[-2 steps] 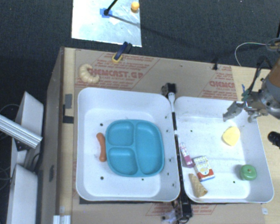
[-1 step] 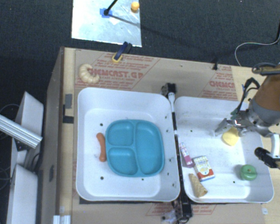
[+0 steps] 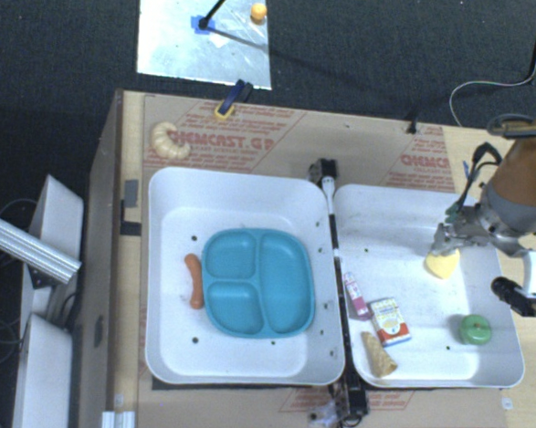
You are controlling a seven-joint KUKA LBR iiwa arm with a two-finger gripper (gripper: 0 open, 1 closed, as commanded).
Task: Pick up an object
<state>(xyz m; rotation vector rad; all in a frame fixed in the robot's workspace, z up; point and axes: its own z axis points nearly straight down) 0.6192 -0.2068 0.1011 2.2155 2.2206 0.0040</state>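
On the desk [image 3: 255, 144] you have two white bins; the left bin [image 3: 169, 247] holds a blue plate [image 3: 259, 283]. Over the right bin [image 3: 505, 362], your tool [image 3: 451, 238] sits just above a yellow piece [image 3: 442, 265]; whether it grips, you cannot tell.

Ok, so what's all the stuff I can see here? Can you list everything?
bins: 2, white, side by side on bench
tray: 1, blue, left bin
sausage: 1, orange, left bin, beside tray
cheese: 1, yellow, right bin, under gripper
donut: 1, green, right bin
carton: 1, red-white, right bin
cone: 1, tan, right bin
tube: 1, pink, right bin
croissant: 1, cream, bench
arm: 1, grey-orange, right
gripper: 1, over cheese
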